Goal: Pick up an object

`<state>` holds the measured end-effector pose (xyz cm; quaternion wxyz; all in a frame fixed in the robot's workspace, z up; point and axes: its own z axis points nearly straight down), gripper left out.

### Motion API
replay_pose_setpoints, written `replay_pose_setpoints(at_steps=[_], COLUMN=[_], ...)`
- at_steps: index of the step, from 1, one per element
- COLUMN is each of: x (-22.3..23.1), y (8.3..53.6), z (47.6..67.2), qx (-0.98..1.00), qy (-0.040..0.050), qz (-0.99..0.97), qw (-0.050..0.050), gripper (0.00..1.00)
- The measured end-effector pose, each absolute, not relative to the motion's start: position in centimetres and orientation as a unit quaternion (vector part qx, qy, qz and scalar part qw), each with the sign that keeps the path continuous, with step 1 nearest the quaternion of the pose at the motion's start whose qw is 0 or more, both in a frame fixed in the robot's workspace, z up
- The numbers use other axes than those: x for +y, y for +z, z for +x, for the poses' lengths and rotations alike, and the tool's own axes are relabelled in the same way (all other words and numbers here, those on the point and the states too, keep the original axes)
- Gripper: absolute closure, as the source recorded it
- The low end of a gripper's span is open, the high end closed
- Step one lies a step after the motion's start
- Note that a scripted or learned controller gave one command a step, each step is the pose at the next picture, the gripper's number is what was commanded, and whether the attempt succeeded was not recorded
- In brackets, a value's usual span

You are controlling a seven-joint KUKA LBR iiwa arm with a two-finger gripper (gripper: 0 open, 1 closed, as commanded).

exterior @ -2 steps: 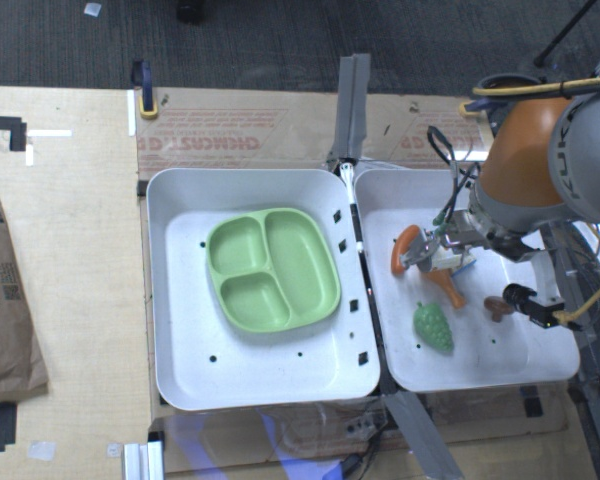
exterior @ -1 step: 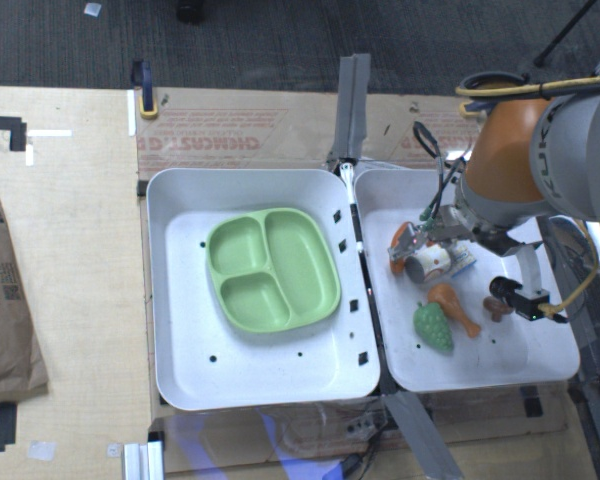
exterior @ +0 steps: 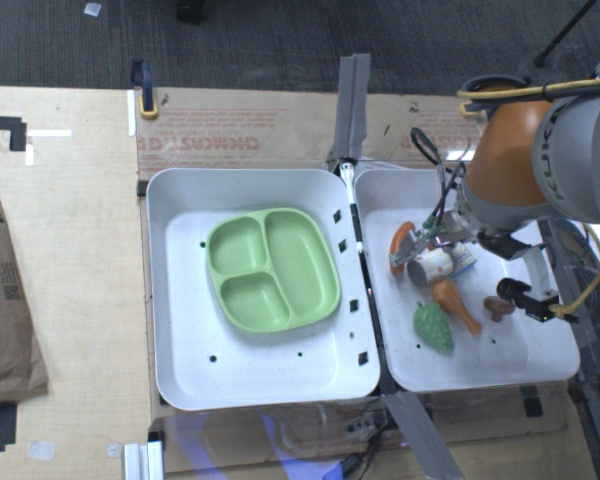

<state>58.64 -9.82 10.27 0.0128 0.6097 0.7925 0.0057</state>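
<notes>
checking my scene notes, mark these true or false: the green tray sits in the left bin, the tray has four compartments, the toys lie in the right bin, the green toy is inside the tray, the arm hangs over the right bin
1. The green tray sits in the left bin. True.
2. The tray has four compartments. False: it has three.
3. The toys lie in the right bin. True: an orange toy, a green toy and a brown piece lie there.
4. The green toy is inside the tray. False: it lies in the right bin, just beside the orange toy.
5. The arm hangs over the right bin. True: its gripper is low among the toys near that bin's left side.
</notes>
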Motion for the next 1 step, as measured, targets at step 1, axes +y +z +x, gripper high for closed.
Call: replay_pose_setpoints(at_steps=[1], x=[-9.87], y=[10.26], z=[57.83], qx=[0.77], qy=[0.0072], qz=[0.638], qw=[0.012], gripper=[0.0])
